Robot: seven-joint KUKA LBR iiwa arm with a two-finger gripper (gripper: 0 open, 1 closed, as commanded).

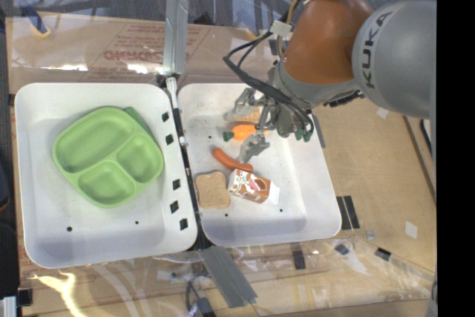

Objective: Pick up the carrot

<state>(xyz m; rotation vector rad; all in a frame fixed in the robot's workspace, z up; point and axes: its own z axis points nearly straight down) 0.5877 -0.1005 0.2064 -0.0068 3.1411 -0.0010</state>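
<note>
The orange carrot (243, 132) is being seen lying flat near the right bin's (319, 189) far edge, toward its middle.

We see a lime-green divided plate (107, 154) in a white bin (37, 234), an orange carrot (243, 132), a red-orange sausage (231, 159), tan toast (212, 190), and a brown-and-white carton (252, 187).

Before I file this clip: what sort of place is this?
Probably a robotics lab bench: a KUKA arm over two white bins, toy food like a carrot, and taped cardboard.
</note>
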